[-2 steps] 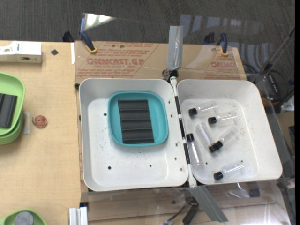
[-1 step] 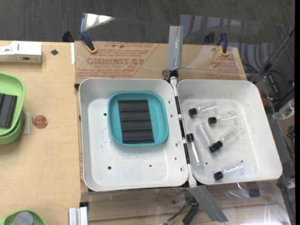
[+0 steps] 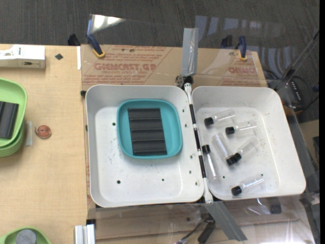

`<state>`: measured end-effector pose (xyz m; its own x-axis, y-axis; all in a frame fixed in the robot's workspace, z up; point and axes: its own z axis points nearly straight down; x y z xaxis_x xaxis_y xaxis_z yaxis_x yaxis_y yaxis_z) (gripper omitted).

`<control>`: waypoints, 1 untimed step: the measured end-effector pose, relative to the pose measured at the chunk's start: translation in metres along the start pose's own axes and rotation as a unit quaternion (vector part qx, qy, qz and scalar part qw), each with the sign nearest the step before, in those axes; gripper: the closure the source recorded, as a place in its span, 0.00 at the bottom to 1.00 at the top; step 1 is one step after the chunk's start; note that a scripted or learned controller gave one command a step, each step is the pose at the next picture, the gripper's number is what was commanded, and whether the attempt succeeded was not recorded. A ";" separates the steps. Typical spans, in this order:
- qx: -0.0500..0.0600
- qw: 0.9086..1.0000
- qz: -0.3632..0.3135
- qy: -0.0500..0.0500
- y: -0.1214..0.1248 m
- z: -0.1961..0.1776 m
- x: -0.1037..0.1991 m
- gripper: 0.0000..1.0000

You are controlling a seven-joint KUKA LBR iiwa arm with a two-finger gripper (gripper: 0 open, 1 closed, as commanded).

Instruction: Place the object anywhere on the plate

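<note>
Work area: 2 shallow white bins sit side by side on the bench. The left white bin (image 3: 101, 177) contains a teal square plastic plate (image 3: 124, 136) with rounded corners, which carries a dark ribbed insert (image 3: 148, 131) of 4 ridges across its centre. The right white bin (image 3: 284, 151) contains the task objects: clear plastic tubes with black caps, lying on their sides and loosely scattered.

Object positions: 1 tube (image 3: 219, 119) lies near the upper left of the right bin, 1 tube (image 3: 240, 129) just beside it, 1 tube (image 3: 241, 153) near the centre, and 1 tube (image 3: 248, 186) close to the lower wall. A further clear tube (image 3: 209, 162) lies along the divider wall. None is on the plate.

Gripper state: cannot be told from this view, neither how far it is open nor whether it has hold of anything.

Step in hand: judged from the layout, the task is at its start; no tube has been picked.

Next move: select 1 tube well apart from its neighbours, such as the lower one. Approach from above, closing across the tube's narrow width. The smooth, round body may roll or slip.
</note>
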<state>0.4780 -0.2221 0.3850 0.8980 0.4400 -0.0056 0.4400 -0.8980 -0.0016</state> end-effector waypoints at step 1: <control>0.001 0.999 0.032 0.000 0.000 0.055 0.000 0.00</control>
<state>0.4777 -0.2220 0.3303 0.9240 0.3823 -0.0059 0.3823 -0.9240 -0.0025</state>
